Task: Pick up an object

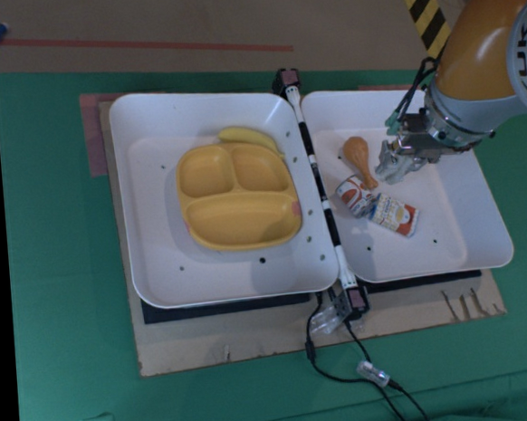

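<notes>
The right-hand shallow white plastic bin [469, 225] holds 3 candidates, all lying loose on its smooth, glossy floor: a tan toy chicken drumstick of moulded plastic [359, 159], a small red-and-white cylindrical can lying on its side [354, 194], and a flat orange-and-white printed packet [395, 214] touching the can's lower right. The drumstick looks the likeliest target — it lies just left of the claw [394, 166], which hangs low over the bin floor; whether its fingers are spread or closed I cannot tell, and nothing shows between them. I judge the drumstick light, stiff and hollow, with a slick surface that could squirt out of a pinch on the bulbous end; the narrower shank toward the lower end should give 2 near-parallel faces and a surer hold. The can would probably roll if nudged on its curved side, so it wants gripping across its flat ends. The packet looks thin and somewhat pliable, hard to get fingers under on a flat floor. In the left-hand shallow white plastic bin [149, 259] sits a yellow 3-compartment plastic plate [237, 198] with rounded corners, and a yellow toy banana [249, 137] rests against its upper rim — both well apart from the claw. The bins stand on brown cardboard over the green-covered desk [61, 294].
</notes>
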Controlling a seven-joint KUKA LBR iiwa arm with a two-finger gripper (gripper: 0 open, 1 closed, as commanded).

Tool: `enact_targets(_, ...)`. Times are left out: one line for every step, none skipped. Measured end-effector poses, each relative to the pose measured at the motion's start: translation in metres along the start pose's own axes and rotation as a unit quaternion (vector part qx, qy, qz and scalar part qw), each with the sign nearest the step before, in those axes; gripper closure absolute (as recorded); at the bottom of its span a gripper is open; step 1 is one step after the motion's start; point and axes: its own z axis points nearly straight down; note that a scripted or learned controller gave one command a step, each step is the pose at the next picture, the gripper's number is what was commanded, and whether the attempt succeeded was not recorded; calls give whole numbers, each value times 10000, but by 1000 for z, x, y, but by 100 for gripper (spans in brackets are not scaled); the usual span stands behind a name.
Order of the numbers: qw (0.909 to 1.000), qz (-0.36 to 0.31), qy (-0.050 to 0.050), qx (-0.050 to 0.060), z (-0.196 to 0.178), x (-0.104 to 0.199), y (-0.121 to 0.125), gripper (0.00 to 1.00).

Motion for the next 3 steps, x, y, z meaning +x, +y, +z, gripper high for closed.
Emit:
enact_targets(10000,7,-12,-11,-55,-19,64,100)
enact_targets(10000,10,-28,-15,-41,-15,120,100)
enact_targets(10000,11,-21,-17,-72,18,167,100)
